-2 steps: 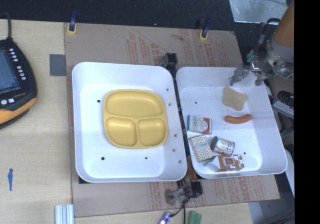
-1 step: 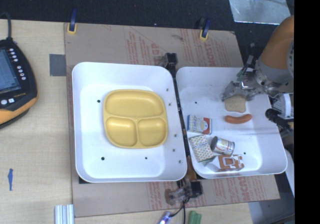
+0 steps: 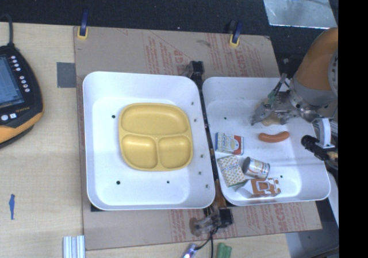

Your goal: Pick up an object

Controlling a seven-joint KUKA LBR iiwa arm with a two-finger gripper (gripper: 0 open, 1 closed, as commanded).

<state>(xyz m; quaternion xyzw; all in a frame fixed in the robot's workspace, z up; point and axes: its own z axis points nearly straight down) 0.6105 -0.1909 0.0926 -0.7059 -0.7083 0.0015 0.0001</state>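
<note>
In the right bin (image 3: 299, 96), a small brown sausage (image 3: 273, 136) lies near the middle. A little carton (image 3: 230, 143) rests to its left. In front of these are a patterned packet (image 3: 231, 169), a metal can (image 3: 256, 166) on its side and an orange-and-white box (image 3: 264, 188). My gripper (image 3: 270, 115) hangs low over the back of this bin, just behind the sausage and apart from it. It looks open, with nothing between its fingers.
The left bin (image 3: 98, 165) holds a yellow divided plate (image 3: 155, 136). A teach pendant (image 3: 14, 101) lies on the bench at far left. The arm's orange band (image 3: 319, 67) rises at the right edge. Clamps (image 3: 195, 69) join the bins in the middle.
</note>
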